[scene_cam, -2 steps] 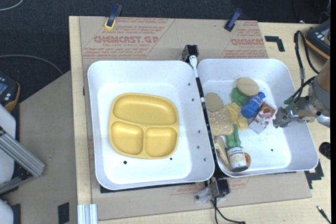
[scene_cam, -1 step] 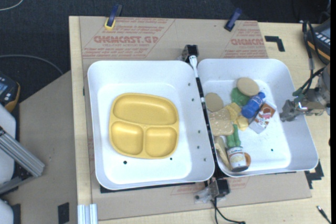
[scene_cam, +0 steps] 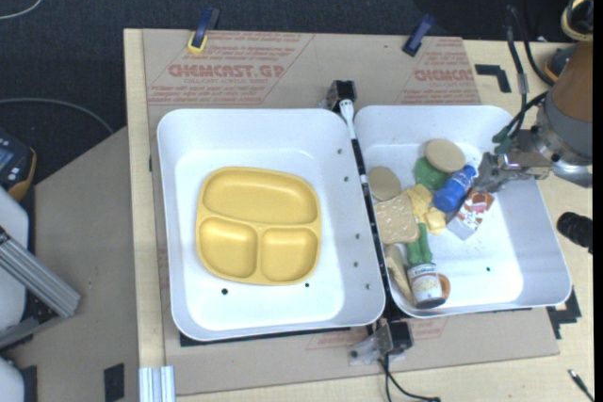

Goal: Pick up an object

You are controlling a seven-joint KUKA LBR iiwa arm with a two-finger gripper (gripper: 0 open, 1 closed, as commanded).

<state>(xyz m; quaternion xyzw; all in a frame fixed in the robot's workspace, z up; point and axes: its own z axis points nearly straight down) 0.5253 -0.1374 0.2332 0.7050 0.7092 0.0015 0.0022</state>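
My pincer point(scene_cam: 492, 167): low over the right bin point(scene_cam: 528, 278), at three o'clock of the blue bottle point(scene_cam: 454, 188); grip state, I cannot tell. Left bin point(scene_cam: 179, 231): one yellow divided plate point(scene_cam: 257, 223), centred.

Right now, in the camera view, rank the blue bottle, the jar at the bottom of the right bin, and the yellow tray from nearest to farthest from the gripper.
1. Blue bottle: right bin, just left of the gripper.
2. Jar: near the right bin's bottom edge, lower left of the gripper.
3. Yellow tray: in the left bin, far across the divider.
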